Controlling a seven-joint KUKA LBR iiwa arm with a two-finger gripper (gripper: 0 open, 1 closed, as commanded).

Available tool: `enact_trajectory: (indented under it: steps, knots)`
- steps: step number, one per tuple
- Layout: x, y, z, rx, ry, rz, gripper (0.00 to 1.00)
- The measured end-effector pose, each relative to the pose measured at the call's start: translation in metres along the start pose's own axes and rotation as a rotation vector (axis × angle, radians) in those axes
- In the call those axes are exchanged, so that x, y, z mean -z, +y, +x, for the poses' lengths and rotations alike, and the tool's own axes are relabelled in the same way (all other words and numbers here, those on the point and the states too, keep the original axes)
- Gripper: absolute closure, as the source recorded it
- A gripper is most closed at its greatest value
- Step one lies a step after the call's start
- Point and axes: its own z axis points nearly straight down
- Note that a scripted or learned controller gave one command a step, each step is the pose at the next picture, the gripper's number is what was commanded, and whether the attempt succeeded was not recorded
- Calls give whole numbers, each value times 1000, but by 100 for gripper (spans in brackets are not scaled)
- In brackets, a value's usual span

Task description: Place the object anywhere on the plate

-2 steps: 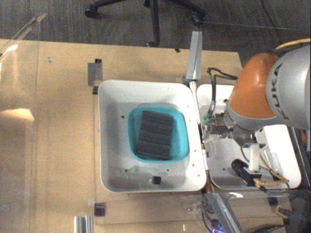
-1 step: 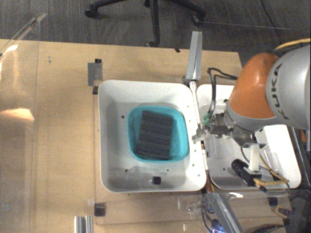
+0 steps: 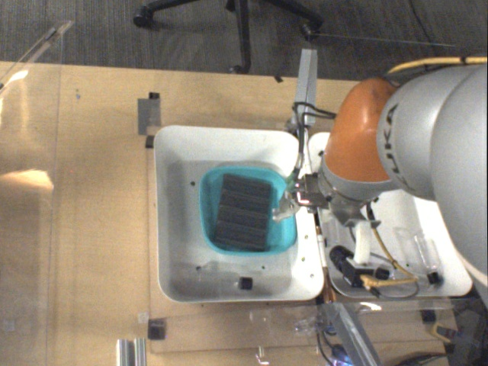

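Reading left to right: dark ribbed object (image 3: pixel 244 212) lies flat on the teal plate (image 3: pixel 210 197) in the left bin (image 3: pixel 171 227), so placement looks done. My gripper (image 3: pixel 293 200) sits at the plate's right rim; its state I cannot tell.

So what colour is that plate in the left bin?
Teal, a blue-green. The plate shows well in the camera view, under a dark ridged block.

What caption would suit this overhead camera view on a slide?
Dark ridged block lies on a turquoise plate in the left white bin, the arm's gripper at the plate's right edge.
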Motion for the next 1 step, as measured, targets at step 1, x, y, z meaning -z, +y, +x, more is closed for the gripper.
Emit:
enact_trajectory:
  steps: [1]
  knots:
    - [6, 15, -30, 63, -1, -2, 0]
